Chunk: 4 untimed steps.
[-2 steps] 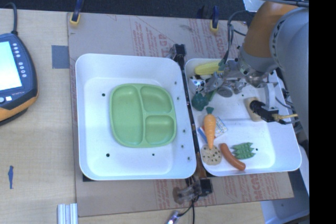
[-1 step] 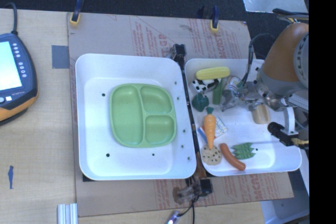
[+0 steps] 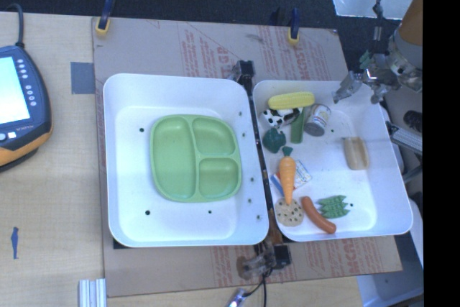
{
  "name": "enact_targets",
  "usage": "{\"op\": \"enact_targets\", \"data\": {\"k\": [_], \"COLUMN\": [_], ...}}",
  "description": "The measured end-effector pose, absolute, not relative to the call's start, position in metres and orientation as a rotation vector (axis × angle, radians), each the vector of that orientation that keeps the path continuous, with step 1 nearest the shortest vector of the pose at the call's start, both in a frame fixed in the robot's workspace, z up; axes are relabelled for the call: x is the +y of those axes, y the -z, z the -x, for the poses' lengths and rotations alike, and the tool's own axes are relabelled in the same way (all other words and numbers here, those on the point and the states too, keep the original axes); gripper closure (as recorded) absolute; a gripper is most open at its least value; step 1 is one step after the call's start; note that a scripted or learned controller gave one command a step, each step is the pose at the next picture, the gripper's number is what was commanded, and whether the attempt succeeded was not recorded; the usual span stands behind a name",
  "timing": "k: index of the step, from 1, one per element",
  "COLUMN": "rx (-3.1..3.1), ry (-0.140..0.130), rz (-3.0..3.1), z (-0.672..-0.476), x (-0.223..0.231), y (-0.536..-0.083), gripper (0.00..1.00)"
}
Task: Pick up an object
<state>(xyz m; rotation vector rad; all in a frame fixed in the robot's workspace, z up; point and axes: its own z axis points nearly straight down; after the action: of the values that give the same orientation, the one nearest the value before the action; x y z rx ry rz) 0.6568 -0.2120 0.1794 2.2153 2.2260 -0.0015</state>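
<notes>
Objects crowd your right bin (image 3: 381, 223): yellow corn (image 3: 290, 100) at 12 o'clock, carrot (image 3: 287, 178) centre-left, sausage (image 3: 317, 215) and green pods (image 3: 333, 206) toward 6, tan block (image 3: 355, 152) at 3, small can (image 3: 316, 119) near the corn. Your pincer (image 3: 357, 85) hovers over the bin's 1 o'clock corner, fingers spread, nothing between them. Left bin (image 3: 122, 154) holds a green divided tray (image 3: 195, 157).

Arm (image 3: 408, 25) cut off at right edge; end effector (image 3: 363, 83) fingers indistinct.
</notes>
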Motion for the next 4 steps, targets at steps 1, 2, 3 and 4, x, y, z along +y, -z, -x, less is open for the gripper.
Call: {"op": "enact_targets", "data": {"k": [1,2,3,4], "rx": [2.230,2.229,2.230,2.228], "ry": [0.006,0.002,0.001,0.002], "rz": [-2.222,-2.217,-2.214,-2.218], "z": [-0.571,-0.643,-0.657,-0.651], "x": [-0.167,-0.196,-0.206,-0.209], "y": [-0.109,-0.092,-0.095,-0.093], "gripper": [0.00,0.00,0.00,0.00]}}
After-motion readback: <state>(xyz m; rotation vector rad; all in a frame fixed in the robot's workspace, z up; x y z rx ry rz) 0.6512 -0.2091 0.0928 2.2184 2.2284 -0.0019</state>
